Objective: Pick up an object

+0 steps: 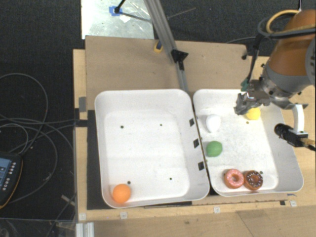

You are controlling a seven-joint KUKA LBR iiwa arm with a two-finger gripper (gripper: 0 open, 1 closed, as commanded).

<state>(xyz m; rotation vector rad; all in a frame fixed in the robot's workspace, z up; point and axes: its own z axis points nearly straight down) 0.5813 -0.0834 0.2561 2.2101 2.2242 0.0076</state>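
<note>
White plastic is what you are looking down on: two shallow bins sitting side by side on a tan bench point(123, 63). The left bin point(143, 102) is holding an orange ball point(121, 193) in the corner nearest you, on its left side. The right bin point(281, 181) is holding the rest of the objects.

Your arm point(291, 58), grey with an orange band, is reaching in from the right and hanging over the far part of the right bin. Its claw point(244, 107) is pointing down near the far rim. A yellow object point(254, 114) is lying right at the claw, peeking out just beside and slightly nearer you than the tip; part of it is hidden by the claw. You cannot tell from this angle whether the claw is released or clenched, nor whether it is touching the yellow object.

A white object point(213, 123) is lying to the left of the claw, close to the wall between the bins. A green ball point(214, 148) is sitting just nearer you than the white one. Along the near edge of the right bin, a pink-frosted doughnut point(233, 178) and a chocolate doughnut point(254, 180) are lying side by side, touching or nearly so, well apart from the claw.

A grey pole point(165, 31) is slanting across the far side of the bench, and black cables point(29, 127) are trailing over the dark floor to the left.
</note>
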